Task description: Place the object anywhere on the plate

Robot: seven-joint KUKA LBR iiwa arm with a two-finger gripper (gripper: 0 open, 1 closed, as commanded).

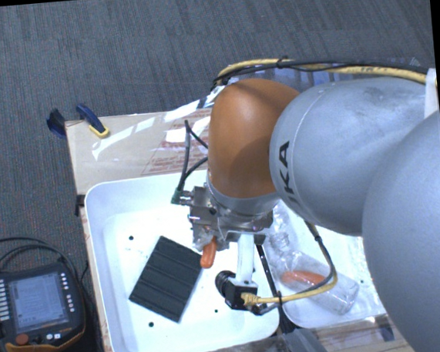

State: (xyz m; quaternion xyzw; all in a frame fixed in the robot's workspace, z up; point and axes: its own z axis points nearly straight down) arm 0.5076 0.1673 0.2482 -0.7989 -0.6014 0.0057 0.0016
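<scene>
A flat black square plate with a ribbed top lies tilted in the left white bin. A small orange object sits right at the plate's upper right corner, directly under my gripper. The gripper hangs from the orange wrist band above the left bin's middle. The arm's bulk hides most of the gripper, and I cannot tell whether the orange object is held or resting on the bin floor.
The right bin holds a clear plastic item with an orange piece inside. A black cylinder on a yellow cable hangs by the bins' shared wall. A teach pendant lies left of the bench. Clamps grip the bench's far left corner.
</scene>
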